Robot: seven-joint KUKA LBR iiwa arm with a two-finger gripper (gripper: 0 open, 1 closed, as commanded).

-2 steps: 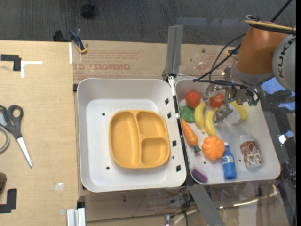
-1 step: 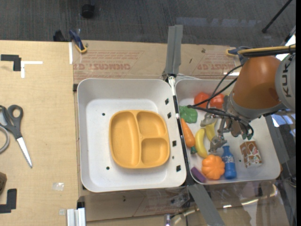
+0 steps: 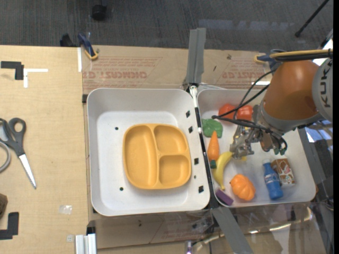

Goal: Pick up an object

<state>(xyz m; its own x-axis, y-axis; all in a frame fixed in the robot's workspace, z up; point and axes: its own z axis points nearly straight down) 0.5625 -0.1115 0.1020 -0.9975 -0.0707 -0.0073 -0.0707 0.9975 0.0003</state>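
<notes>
The arm [image 3: 294,91] reaches in from the right, its gripper [image 3: 242,148] pointing down into the right bin [image 3: 307,194] above the banana [image 3: 222,165]; jaw state unclear.

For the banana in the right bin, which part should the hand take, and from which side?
Probably the middle of the banana, from straight above, fingers across its narrow width. It lies flat and curved, its upper end close to the carrot and its lower tip near the purple piece and the orange fruit. The hand hovers just right of it.
</notes>
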